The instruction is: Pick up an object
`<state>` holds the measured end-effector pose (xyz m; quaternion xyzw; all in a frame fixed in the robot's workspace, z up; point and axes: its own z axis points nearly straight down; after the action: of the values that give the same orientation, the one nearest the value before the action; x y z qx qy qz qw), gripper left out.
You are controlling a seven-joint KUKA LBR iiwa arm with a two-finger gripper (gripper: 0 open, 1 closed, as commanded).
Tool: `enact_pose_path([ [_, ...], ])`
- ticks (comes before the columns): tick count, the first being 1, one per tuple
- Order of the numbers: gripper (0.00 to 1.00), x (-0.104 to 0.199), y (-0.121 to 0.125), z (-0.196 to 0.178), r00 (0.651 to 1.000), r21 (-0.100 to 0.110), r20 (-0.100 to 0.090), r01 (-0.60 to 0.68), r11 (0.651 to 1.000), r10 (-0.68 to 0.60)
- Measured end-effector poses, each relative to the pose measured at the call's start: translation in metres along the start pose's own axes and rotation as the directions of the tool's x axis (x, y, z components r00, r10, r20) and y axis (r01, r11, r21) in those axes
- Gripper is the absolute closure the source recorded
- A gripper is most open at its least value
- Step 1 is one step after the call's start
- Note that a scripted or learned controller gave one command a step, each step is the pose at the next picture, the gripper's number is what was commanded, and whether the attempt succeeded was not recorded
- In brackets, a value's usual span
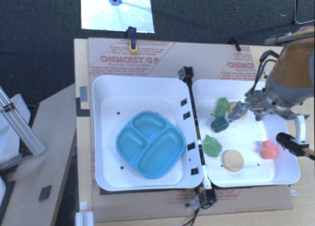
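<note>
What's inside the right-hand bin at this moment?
The right bin holds a light green piece, a dark teal block, a green leafy item, a tan round and a pink item. The gripper covers something pale beside it.

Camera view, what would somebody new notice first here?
Probably the blue tray, large and bright, lying alone in the left bin. Next, the grey and orange arm reaching in from the right, its gripper low over the right bin near the green pieces at the back. Scattered there too are a pink toy, a tan disc and a green leaf shape.
</note>
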<state>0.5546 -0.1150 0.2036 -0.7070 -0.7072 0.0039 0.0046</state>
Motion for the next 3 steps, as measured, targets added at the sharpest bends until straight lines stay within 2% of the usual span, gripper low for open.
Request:
enact_pose_path([
  [1, 0.00, 0.000, 0.003, -0.007, 1.000, -0.013, 0.001, 0.002, 1.000, -0.002],
  [2, 0.00, -0.003, 0.010, 0.052, 1.000, -0.010, 0.001, 0.001, 1.000, -0.001],
  [3, 0.00, -0.004, 0.012, 0.094, 1.000, -0.010, 0.000, 0.001, 1.000, -0.001],
])
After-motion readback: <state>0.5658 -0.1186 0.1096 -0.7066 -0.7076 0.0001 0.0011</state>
